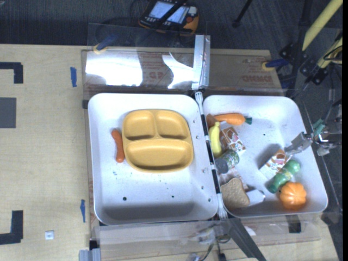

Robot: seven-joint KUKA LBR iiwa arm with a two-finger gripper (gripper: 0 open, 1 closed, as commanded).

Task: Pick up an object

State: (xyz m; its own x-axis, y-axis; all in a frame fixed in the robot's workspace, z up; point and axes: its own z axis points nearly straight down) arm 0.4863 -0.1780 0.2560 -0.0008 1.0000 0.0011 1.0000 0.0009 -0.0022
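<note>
The right bin (261, 110) holds several toy foods. A carrot (231, 118) lies at its back left, with a yellow banana (216, 138) and a printed packet (235, 140) beside it. Below them are a small can (228, 159) and a bread slice (235, 193). Near the right wall lie a white carton (276, 161), a green piece (284, 175) and an orange fruit (292, 196). My gripper (300, 142) shows as a small grey part at the bin's right rim, just above the carton, with nothing visibly in it.
The left bin (103, 189) holds a yellow divided plate (157, 140) and an orange sausage (118, 145) at its left. A clear divider (200, 64) stands behind the bins. Stands and cables crowd the far right. A handheld pendant (166, 14) lies at the back.
</note>
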